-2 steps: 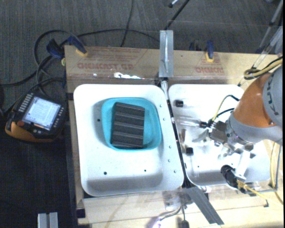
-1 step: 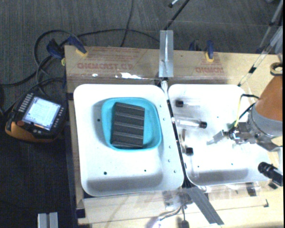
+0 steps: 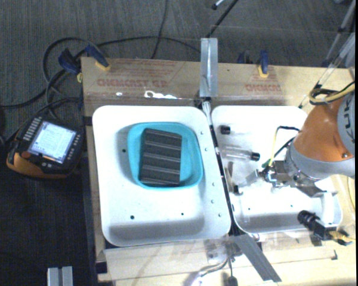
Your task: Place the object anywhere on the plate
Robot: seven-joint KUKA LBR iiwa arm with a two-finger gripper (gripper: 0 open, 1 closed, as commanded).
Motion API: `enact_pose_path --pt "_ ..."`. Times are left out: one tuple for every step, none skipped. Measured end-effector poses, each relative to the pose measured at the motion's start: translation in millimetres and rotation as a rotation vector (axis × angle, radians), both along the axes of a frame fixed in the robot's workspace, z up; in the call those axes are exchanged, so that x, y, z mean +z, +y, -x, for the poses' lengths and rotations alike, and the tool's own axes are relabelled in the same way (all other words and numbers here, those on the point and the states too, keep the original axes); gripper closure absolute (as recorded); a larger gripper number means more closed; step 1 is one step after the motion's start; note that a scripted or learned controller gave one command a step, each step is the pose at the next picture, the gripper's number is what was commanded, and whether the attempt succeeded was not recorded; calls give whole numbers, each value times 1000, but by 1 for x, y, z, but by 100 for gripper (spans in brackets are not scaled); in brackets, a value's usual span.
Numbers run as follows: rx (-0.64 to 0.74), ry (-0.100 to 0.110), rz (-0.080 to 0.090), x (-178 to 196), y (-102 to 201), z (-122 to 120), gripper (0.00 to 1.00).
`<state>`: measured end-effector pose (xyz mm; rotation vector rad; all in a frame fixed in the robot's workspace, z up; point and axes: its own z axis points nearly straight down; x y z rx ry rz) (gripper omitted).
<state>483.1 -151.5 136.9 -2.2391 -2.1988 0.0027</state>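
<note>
Grey arm point(image 3: 331, 142) bent low, pincer point(image 3: 267, 174) leftward

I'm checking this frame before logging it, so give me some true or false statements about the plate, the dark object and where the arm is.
1. The teal plate lies in the left bin. True.
2. The dark ridged object rests on the plate. True.
3. The arm is over the left bin. False: it is over the right bin.
4. The plate is red. False: it is teal.
5. A handheld controller with a lit screen lies left of the bench. True.
</note>
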Motion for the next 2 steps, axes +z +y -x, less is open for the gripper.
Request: enact_pose_path --pt "408 -2 1 43 -45 0 0" --pt "349 -5 4 163 -73 -1 0"
